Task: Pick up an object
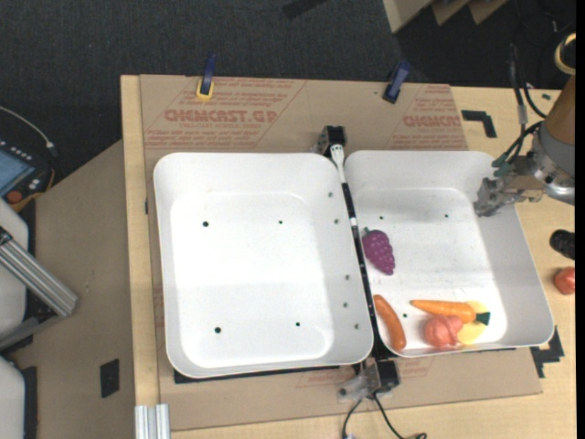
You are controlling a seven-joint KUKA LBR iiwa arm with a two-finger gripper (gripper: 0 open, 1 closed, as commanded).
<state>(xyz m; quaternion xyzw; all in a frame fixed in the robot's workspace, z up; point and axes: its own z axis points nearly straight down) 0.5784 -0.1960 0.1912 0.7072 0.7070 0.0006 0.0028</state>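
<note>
Right now I have the gripper (494, 193) hanging at the right bin's (430, 174) far right corner, just over the rim, with the arm (559, 144) coming in from the right side. From my slanted overhead camera the tool is a small grey cluster, and whether it is wide or narrow I cannot tell. Nothing is visibly held in it.

The things worth picking all lie in the right bin, and they crowd its near end, probably because the bin floor dips that way or they were tipped in there. The purple grape bunch (378, 251) sits alone against the left wall, close to the divider between the bins. An orange sausage-shaped piece (390, 323) lies along the near left corner. A carrot (445, 308) rests across the near edge, touching a pink item (441, 331) and a small yellow one (470, 334) beside it. The left bin (174, 245) carries none of these objects.

My judgement is that the pick is not yet started: the tool is well apart from every object, parked at the opposite end of the bin. The grape bunch looks the easiest target, being isolated; the carrot cluster risks a grab that knocks neighbours aside, and the wall-hugging pieces leave little room on one side.
</note>
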